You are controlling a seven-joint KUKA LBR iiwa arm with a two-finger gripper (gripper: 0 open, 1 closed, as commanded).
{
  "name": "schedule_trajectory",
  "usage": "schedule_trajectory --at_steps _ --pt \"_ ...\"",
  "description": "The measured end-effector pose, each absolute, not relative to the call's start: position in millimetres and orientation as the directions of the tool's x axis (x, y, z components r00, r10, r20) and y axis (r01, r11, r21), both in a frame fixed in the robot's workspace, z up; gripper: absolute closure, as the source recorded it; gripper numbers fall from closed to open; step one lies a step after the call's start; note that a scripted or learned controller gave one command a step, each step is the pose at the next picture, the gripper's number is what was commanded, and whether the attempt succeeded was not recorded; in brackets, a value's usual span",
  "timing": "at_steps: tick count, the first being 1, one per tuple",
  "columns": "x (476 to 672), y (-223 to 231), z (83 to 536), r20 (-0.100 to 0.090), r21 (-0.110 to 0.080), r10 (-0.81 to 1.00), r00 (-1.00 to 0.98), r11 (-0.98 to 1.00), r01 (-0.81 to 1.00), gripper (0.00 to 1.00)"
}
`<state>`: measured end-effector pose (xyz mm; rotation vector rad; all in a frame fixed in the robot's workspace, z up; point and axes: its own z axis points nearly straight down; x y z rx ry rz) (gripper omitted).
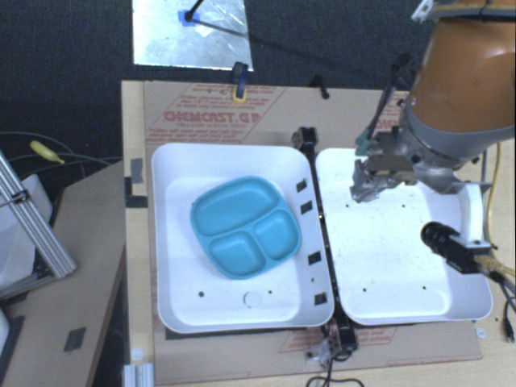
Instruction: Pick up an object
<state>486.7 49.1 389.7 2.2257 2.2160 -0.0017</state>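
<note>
A light blue plate (244, 226) with three compartments lies flat in the middle of the left bin (173, 176). My gripper (363, 190) hangs over the upper left part of the right bin (387, 297), well apart from the plate. Nothing shows between its fingertips. The grey and orange arm above hides much of the gripper body.
The two white bins sit side by side on a brown cardboard sheet (210, 115), joined by a black divider (316, 216). A shiny metal sheet (189, 18) lies behind the bins. Aluminium framing (28, 224) stands at the far left.
</note>
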Motion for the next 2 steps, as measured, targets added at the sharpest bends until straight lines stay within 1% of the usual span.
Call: schedule_trajectory --at_steps 1,2 --pt "485.8 113 334 0.001 -0.004 1.000 -0.009 0.009 1.000 1.00" --pt "487.6 69 437 0.002 0.014 1.000 0.002 -0.002 1.000 1.00"
